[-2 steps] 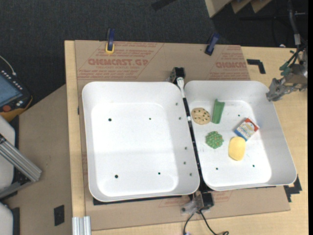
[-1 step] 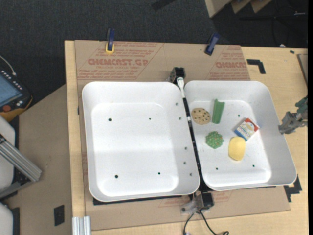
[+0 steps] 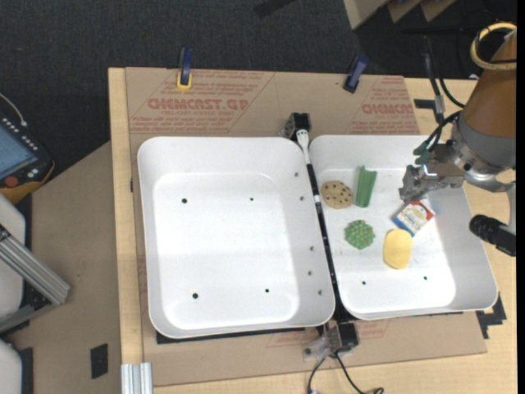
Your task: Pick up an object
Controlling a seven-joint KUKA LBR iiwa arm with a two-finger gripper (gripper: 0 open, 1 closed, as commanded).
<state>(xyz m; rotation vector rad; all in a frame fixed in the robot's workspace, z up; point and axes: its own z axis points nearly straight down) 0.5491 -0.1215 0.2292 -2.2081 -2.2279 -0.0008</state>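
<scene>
In the right bin (image 3: 459, 298), nearest the front edge, lies a yellow lump (image 3: 398, 249), with a green ball (image 3: 358, 235) just beside it. Behind them sits a packet (image 3: 413, 217), then a cookie (image 3: 335, 193) and a green bar (image 3: 365, 186). The claw (image 3: 417, 184) hovers over the packet; I cannot tell its state.
</scene>
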